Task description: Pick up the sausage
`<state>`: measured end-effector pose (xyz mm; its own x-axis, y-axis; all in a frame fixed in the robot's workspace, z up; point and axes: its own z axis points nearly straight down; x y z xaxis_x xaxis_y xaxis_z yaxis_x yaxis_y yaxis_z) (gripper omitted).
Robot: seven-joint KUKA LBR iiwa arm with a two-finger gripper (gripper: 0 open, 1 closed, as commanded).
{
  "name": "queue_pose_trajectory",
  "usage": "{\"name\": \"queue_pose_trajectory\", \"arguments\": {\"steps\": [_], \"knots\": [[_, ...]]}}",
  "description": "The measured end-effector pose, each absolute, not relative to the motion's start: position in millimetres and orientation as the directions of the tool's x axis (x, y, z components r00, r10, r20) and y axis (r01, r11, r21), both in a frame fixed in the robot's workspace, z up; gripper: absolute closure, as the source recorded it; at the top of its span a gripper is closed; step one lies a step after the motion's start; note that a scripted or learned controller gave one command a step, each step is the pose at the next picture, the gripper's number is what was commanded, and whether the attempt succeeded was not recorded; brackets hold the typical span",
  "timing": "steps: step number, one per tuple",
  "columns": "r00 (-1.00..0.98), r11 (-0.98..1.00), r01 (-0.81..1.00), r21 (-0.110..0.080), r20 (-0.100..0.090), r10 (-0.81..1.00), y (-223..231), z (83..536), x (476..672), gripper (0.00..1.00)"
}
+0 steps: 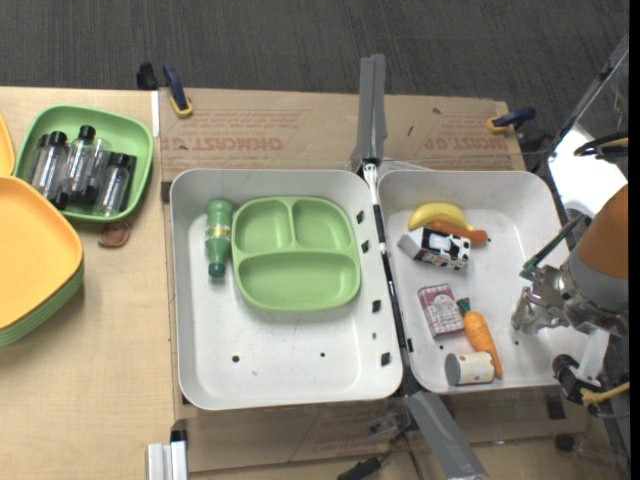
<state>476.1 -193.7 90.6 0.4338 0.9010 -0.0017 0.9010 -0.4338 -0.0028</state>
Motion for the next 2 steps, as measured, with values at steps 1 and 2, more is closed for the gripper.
{"name": "queue_pose_trajectory", "arguments": {"steps": [1, 2], "knots": [[0.058, -0.058, 0.998, -0.002, 0.001, 0.998, -175, 109, 477.3, 1.0], [-0.26, 0.26, 0.966, -0.001, 0.0, 0.966, -199, 91, 491.5, 1.0]]}}
